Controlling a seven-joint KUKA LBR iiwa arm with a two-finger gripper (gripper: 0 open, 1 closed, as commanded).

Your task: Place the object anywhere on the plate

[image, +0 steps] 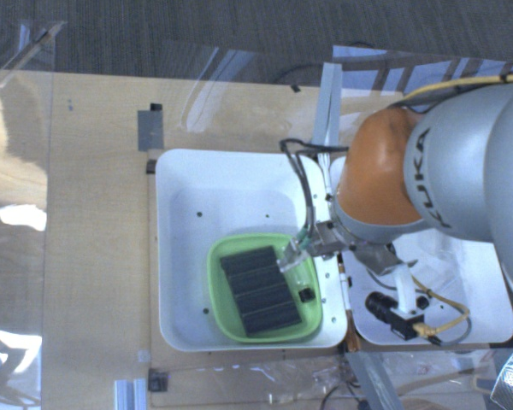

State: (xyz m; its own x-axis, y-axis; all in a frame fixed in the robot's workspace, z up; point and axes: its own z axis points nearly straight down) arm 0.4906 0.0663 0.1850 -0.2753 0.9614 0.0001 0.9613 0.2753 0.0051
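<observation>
A green plate (pixel 221 301) with rounded corners lies in the lower part of the left white bin (pixel 188 203). On it rests a dark, ridged rectangular object (pixel 259 290), lying flat and slanted across the plate's middle. My gripper (pixel 293 258) hangs over the plate's upper right corner, just beside the object's top right end. Nothing shows in its grasp. The orange band and grey body of the arm (pixel 410 178) cover the divide between the two bins.
A small black piece (pixel 306 295) sits at the plate's right rim. The right bin (pixel 487 319) is mostly hidden by the arm; a black fitting (pixel 392 313) and yellow cable (pixel 445 319) lie over it. Bare bin floor stretches above and left of the plate.
</observation>
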